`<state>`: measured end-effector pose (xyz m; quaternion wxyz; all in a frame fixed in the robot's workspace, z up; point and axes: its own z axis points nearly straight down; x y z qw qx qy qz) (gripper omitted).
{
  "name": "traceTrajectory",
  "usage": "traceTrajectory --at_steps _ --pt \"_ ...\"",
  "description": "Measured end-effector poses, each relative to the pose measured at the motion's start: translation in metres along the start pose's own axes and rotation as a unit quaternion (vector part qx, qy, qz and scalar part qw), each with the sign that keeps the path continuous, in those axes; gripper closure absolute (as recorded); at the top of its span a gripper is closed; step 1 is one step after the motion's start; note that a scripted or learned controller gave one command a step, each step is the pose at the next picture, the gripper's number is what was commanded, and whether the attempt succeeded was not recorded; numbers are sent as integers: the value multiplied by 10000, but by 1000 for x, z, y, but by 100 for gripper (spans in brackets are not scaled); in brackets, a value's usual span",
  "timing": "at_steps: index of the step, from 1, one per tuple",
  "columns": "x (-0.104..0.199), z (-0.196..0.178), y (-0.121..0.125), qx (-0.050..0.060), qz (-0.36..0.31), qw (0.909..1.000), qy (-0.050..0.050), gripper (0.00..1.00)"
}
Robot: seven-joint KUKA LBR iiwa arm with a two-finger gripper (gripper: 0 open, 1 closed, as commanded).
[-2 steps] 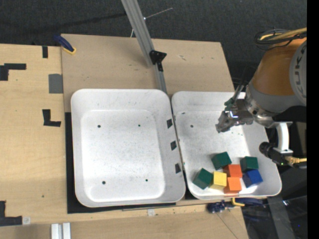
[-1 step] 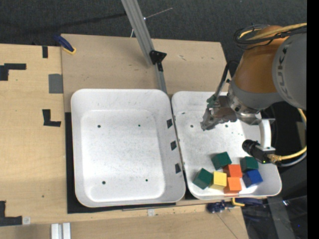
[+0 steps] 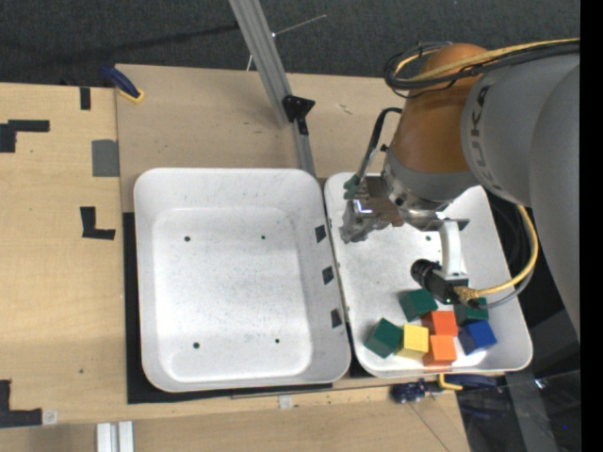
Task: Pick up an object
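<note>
1. My hand (image 3: 361,217) sits at centre right of the frame, over the upper left part of the right bin (image 3: 377,271), close to the wall it shares with the left bin (image 3: 236,281). I cannot tell from this slant whether the hand is released or clenched; nothing shows in it.
2. Candidate objects: a cluster of small blocks at lower right of the frame, in the right bin's lower end. Dark green block (image 3: 383,337) leftmost, yellow block (image 3: 415,338) touching it, two orange blocks (image 3: 442,335) stacked or abutting beside that, a second green block (image 3: 417,303) above, blue block (image 3: 479,335) at the far right near the rim.
3. Handling, my judgement: these look like light, rigid cubes, probably foam or wood. Flat faces, unlikely to be fragile or slippery. They should tolerate a firm pinch.
4. Where to grip: across two opposite flat faces. The dark green block is the best pick; its left side is free of neighbours.
5. Risk: the blocks are packed tight, so the hand may nudge neighbours or catch two.
6. The cluster is well apart from the hand, toward the lower right. The black cylinder (image 3: 429,276) on the arm hangs just above the cluster.
</note>
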<state>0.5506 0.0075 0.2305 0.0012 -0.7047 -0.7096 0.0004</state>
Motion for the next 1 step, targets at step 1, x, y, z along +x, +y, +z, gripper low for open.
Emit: traceTrajectory --at_steps 1 --pt "57 8 14 -2 -1 10000 0 100"
